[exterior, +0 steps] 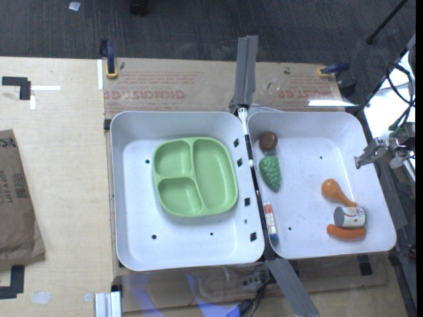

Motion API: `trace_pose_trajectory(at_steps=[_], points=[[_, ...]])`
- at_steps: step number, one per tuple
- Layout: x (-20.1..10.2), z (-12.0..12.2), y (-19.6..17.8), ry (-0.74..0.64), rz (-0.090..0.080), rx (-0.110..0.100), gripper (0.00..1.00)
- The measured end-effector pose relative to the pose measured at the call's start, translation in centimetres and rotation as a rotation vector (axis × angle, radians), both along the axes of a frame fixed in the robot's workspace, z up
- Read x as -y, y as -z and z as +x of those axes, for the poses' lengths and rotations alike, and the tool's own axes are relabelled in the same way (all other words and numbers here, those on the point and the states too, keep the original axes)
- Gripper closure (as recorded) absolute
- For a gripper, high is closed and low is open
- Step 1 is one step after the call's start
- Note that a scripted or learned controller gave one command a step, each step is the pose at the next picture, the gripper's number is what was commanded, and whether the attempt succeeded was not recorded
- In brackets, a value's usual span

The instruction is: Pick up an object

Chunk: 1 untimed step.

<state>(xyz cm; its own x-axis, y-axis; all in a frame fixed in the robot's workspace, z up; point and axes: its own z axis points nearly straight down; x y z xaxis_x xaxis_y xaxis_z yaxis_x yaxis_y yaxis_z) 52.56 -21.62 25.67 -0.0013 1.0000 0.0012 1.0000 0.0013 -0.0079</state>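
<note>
Two shallow white bins sit side by side on the bench. The left bin (132, 243) contains a green divided plate (196, 176) with three compartments, lying flat near the bin's centre. The right bin (310, 243) contains the loose objects.

At the right bin's far left, a small brown ball (268, 140) rests just beside the divider, with a green bunch of grapes (270, 172) immediately on its near side. A narrow white and red tube (269, 216) lies along the divider at the near left. At the near right, an orange gourd-shaped piece (334, 191) lies just beyond a small can (348, 216), which touches an orange-red sausage-shaped piece (346, 232) on its near side.

The gripper (370, 156) sits at the right edge of the right bin, above the rim, well apart from all objects. It is small and partly blurred; whether it is spread or closed cannot be determined. Nothing is seen between its tips.
</note>
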Motion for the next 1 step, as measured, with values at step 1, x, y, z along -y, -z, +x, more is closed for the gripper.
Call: trace_pose_trajectory(at_steps=[1], points=[[-0.72, 2.61, -1.75, 0.297, -0.004, 0.001, 0.00]])
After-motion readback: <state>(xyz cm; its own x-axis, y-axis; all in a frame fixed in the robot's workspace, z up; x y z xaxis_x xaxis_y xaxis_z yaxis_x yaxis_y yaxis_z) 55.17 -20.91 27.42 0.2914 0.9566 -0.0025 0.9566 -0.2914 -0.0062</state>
